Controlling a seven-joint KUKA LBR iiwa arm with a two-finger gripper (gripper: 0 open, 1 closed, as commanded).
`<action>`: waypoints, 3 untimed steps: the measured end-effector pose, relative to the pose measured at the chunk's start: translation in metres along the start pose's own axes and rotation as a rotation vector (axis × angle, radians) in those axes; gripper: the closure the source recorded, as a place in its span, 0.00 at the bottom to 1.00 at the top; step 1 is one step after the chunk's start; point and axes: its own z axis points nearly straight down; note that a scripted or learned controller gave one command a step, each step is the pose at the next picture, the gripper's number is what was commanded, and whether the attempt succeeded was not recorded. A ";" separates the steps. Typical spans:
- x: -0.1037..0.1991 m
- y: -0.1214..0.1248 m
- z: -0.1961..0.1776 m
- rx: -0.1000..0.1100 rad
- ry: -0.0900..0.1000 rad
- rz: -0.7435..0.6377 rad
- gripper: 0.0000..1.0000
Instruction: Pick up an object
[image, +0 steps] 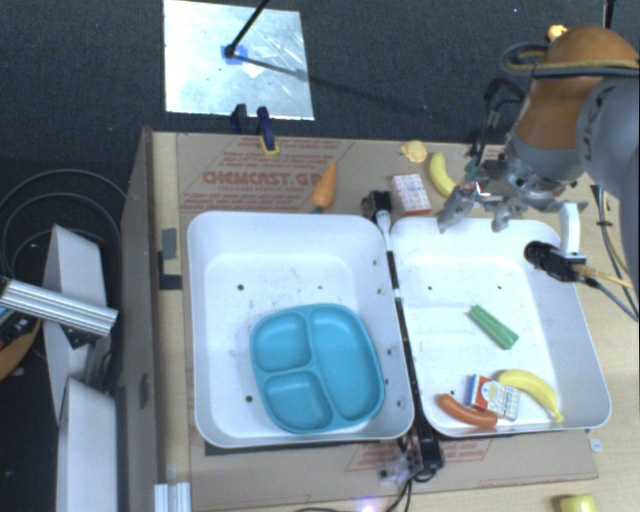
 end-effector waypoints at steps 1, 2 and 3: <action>-0.064 -0.023 0.078 0.007 -0.002 0.008 0.00; -0.077 -0.069 0.095 0.006 0.000 0.005 0.00; -0.066 -0.089 0.128 0.004 0.001 0.003 0.00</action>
